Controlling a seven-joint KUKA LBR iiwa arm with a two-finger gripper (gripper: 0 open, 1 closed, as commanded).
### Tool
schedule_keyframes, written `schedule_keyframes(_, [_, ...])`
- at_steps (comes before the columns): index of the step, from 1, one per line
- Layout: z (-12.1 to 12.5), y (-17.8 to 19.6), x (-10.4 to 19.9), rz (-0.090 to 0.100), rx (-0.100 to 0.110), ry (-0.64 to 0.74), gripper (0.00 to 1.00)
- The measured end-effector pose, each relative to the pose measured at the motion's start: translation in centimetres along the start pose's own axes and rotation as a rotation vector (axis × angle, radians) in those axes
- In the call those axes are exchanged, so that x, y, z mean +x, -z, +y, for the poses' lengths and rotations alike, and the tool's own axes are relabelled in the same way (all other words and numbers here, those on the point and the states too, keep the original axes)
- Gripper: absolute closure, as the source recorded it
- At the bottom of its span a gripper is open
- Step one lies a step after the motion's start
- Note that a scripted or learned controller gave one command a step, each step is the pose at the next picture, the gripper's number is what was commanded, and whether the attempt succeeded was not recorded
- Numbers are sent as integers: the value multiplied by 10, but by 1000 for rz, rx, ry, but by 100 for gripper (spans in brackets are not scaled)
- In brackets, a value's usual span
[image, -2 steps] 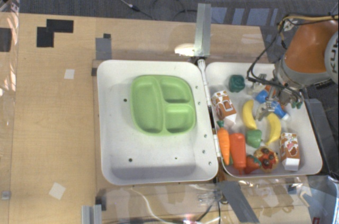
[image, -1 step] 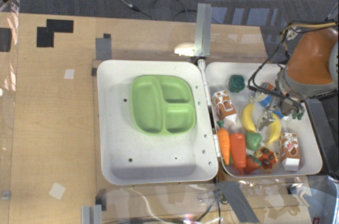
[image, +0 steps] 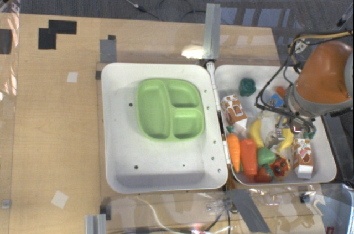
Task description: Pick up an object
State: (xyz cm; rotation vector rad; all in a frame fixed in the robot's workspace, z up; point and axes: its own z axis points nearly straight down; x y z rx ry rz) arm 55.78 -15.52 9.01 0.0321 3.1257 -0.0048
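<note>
Left bin point(image: 119, 172): white, shallow, holding a green divided tray point(image: 168, 108) set slightly up and left of centre. Three compartments, all bare. Nothing else loose on the bin floor apart from a few small dark dots.

Between bins: a thin metal divider, rims touching or very nearly so.

Right bin point(image: 227, 75): crowded with toy food. Near its left wall, a small carton point(image: 234, 111) with brown and white print, tilted. Below it a carrot point(image: 234, 152) lying along the wall, just beside a red-orange block-shaped piece point(image: 248, 158). Teal round item point(image: 246, 85) alone near the upper part, apart from the rest. Banana point(image: 255, 132) upright-ish in the middle. Green piece point(image: 266, 156) and a red cluster point(image: 276, 167) near the lower rim, touching one another. Second carton point(image: 303, 156) at the far lower right.

Arm: orange band point(image: 326, 75) and grey wrist over the bin's right half, cables trailing. Gripper point(image: 290, 130) low among the items, between the banana and the second carton, close to another yellow piece point(image: 286, 141). Finger spread not readable from this angle; tips lost in clutter and shadow, so open or closed cannot be told. Nothing seen clearly held between them.

Progress, as a judgement: reach into the pile looks made, grasp unconfirmed, lift not yet done. All candidate objects resting in the right bin. Left to do: secure one piece, raise it clear.
</note>
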Motion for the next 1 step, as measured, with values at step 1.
schedule_keyframes(1, [-30, 1, 23, -8, 0, -167, 0])
